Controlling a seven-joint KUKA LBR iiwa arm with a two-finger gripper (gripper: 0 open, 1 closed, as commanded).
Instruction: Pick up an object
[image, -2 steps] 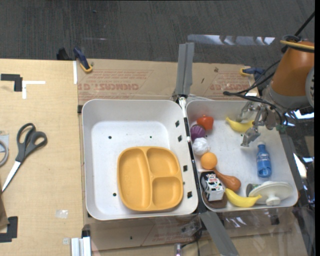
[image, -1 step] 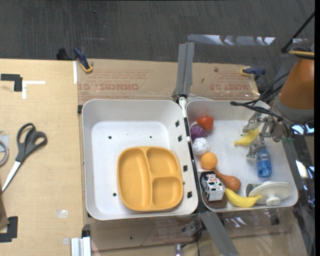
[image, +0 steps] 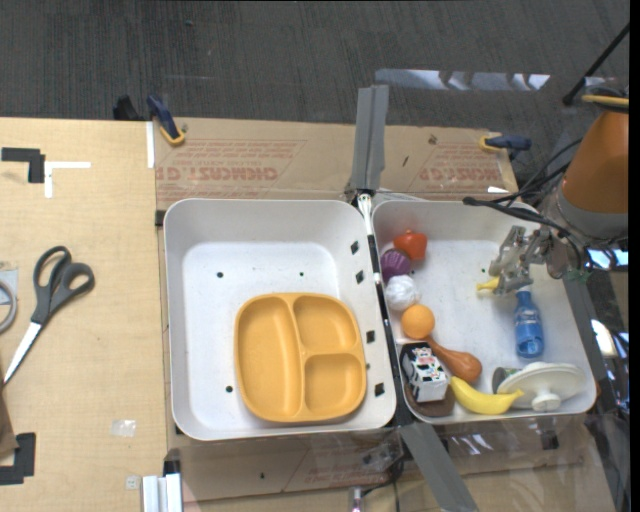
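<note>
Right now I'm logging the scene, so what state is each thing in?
Yellow divided plate: flat, right way up, left bin.
Blue bottle: lying down, right bin.
Banana: lying against the right bin's front wall.
Scissors: closed, on the bench.
Claw: above the right bin.
</note>
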